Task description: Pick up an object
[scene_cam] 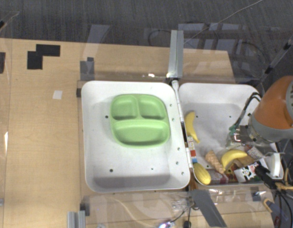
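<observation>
My gripper (238, 137) hangs low over the right side of the right bin (213, 101), under the orange band of the arm (276, 112). Just below it lies a yellow banana (233, 156), close to the gripper; whether they touch I cannot tell. A second banana (191, 127) lies along the bin's left wall. A yellow corn-like piece (201, 173) and a tan bread-like piece (214, 161) rest in the bin's front corner. Small dark and white packaged items (245, 171) sit beside the near banana, partly under the arm.
The left bin (96, 127) holds a green divided plate (139, 119) near its middle. A metal divider (175, 56) stands between the bins at the back. Cables run at the far right, by the arm.
</observation>
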{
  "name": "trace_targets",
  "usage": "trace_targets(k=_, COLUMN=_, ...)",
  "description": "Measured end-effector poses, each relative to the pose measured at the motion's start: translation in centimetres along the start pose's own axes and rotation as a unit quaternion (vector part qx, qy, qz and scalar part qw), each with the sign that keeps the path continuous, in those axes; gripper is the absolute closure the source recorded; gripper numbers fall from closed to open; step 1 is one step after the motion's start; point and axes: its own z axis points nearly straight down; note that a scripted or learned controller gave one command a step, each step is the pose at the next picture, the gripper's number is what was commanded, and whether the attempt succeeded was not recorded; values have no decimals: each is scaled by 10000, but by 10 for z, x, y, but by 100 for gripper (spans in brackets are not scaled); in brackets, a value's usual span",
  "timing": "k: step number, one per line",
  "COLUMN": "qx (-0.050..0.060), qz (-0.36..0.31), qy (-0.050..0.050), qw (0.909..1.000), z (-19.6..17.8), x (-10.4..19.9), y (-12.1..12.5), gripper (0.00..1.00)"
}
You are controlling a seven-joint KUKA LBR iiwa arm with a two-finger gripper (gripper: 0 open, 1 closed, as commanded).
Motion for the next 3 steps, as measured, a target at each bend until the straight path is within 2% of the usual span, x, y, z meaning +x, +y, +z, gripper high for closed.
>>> trace_targets(k=1, qx=-65, qz=-1611, qy=-24, qw=9869, z=0, x=58, y=-20, gripper=100)
trace_targets(k=2, qx=39, qz=8, qy=12, qw=10000, z=-92, x=109, y=21, gripper=100)
trace_targets(k=3, qx=39, qz=6, qy=12, qw=10000, z=-92, x=109, y=21, gripper=0)
